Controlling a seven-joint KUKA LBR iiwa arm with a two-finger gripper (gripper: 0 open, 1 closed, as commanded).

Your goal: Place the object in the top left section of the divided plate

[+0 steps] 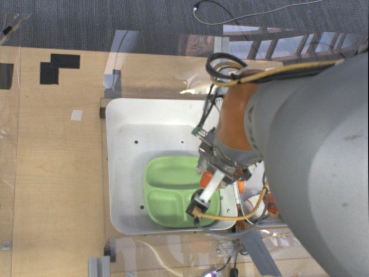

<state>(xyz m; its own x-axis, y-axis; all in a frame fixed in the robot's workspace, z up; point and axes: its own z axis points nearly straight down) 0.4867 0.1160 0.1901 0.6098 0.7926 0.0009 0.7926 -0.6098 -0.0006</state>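
A green divided plate [170,192] lies in the front half of the white bin [124,154]. Its far section and a near left section show, while the arm covers its right part. My gripper [214,167] hangs over the plate's right side, under the orange-banded wrist. A small orange object [205,179] peeks out right at the gripper, above the plate's right edge. Whether the gripper holds it is hidden from view. Another bit of orange [240,186] shows just right of the gripper.
The arm's grey body fills the right side and hides the second bin. The bin's left and far floor is bare white. A wooden bench top [52,172] spreads to the left, with black marks at its far left.
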